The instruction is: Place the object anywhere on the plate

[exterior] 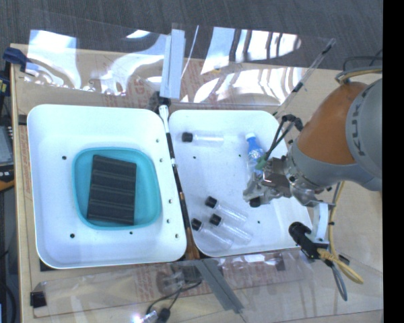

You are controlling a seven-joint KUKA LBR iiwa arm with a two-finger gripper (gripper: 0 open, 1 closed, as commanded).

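Hand: the hand [259, 192] sits low over the right bin [188, 130], near its right wall; whether it is released or clenched cannot be told from this slant.
Object: a clear vial with a blue cap [253, 147] lies in the right bin just above the hand, seemingly close to or touching it; contact is unclear.
Look of object: see-through body, hard to pick out against the white bin floor; only the blue cap reads clearly.
Other vials: several clear vials with black caps [215, 221] lie lower in the same bin, one more [200, 138] near the top.
Plate: the teal plate [81, 173] rests in the left bin [40, 126], bearing a dark ribbed block [112, 189].
Risk: a smooth round vial may roll or slip from a pinch.
Risk: the block covers much of the plate, so a vial set on it may roll off.
Risk: the bin walls between could catch a low carry.
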